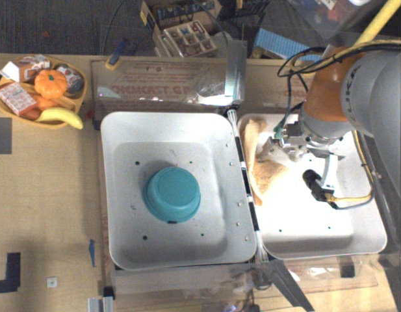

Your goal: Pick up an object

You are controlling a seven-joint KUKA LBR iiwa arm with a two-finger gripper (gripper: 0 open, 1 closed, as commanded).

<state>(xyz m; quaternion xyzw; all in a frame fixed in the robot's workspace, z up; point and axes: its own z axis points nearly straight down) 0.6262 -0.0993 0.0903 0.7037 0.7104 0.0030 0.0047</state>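
Left bin [122,142]: I read it as white, speckled with small dark dots.
Bowl [173,194] inside the left bin: teal, unpatterned.
Cloth [265,171] right of the left bin: pale tan.
Arm [372,90]: grey, orange band.
Banana [60,116] left of the left bin: yellow.

One fixed camera looks down at a slant from above the table [51,194], far enough to take in both white bins [122,142] side by side.
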